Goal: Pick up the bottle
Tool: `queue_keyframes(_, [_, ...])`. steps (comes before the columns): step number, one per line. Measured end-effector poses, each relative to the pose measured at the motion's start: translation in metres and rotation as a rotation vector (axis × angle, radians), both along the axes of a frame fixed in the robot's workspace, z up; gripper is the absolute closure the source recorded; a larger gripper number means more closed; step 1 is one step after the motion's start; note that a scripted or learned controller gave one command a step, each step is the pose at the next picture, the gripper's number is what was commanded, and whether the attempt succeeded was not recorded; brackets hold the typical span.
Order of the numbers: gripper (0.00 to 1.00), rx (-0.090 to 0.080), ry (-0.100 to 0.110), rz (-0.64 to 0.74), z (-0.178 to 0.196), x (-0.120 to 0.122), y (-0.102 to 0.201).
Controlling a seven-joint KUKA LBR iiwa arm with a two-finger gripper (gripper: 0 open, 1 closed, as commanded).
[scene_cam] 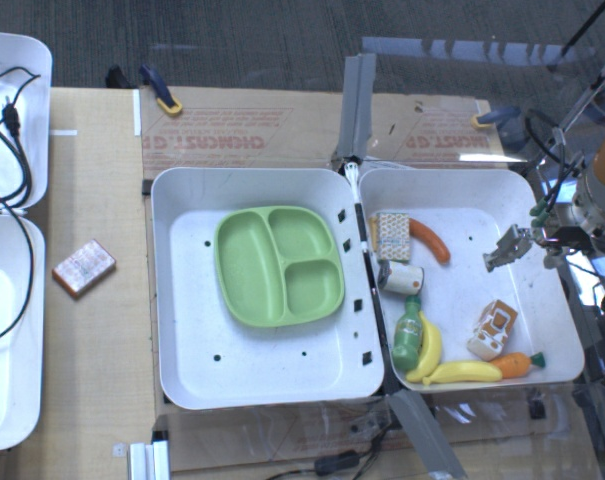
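Camera view: one green bottle [408, 334] beside two bananas [452, 366]; gripper [517, 245] spread apart, holding nothing.

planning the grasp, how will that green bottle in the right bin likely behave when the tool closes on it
The green bottle lies on its side, so its round body may roll when nudged. It looks like smooth plastic, probably light and somewhat slippery. It rests against the banana and near the bin wall, which may crowd the tool.
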State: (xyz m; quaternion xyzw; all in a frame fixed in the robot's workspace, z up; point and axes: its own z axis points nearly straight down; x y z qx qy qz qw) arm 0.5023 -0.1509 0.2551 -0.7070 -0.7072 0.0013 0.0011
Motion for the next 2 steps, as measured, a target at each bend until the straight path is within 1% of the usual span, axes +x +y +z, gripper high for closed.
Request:
queue_keyframes(1, [0.0, 0.0, 0.001, -0.025, -0.065, 0.008, 0.095])
queue_keyframes(2, [0.0, -0.001, -0.003, 0.134, -0.022, 0.117, 0.064])
